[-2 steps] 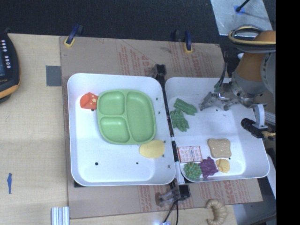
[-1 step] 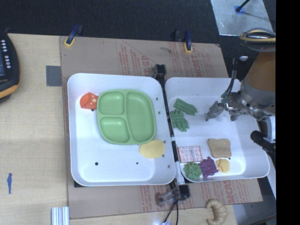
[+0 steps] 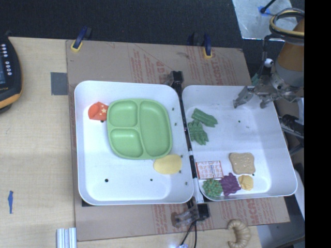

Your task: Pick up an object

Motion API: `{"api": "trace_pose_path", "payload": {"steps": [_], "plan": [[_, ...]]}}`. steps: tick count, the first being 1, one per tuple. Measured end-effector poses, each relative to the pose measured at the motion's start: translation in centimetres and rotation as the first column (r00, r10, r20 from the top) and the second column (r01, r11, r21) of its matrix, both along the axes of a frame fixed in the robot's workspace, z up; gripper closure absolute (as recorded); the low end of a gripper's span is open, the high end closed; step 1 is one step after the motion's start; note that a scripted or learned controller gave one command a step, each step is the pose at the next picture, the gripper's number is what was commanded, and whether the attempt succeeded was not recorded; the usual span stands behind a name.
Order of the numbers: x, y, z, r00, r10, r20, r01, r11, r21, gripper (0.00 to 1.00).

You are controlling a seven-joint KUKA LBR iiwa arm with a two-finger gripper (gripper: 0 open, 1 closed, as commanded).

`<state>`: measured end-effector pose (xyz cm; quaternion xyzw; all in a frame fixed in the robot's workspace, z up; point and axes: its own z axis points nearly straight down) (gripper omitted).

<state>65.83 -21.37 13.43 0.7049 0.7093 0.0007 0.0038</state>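
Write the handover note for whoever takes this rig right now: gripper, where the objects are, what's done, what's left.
Gripper: open, holding nothing, above the far right corner of the right white bin.
Right bin: green bean pods at its left side; tan toast slice, purple grape bunch, green pea cluster and red-and-white card along its near edge.
Left white bin: green divided plate, red piece, yellow piece.
Done: nothing picked.
Left: descend, grasp one object, lift.
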Motion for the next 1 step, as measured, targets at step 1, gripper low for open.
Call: {"api": "trace_pose_path", "payload": {"steps": [1], "plan": [[-9.80, 3.75, 0.44, 1.000, -0.004, -0.018, 0.004, 1.000, 0.007, 0.00]]}}
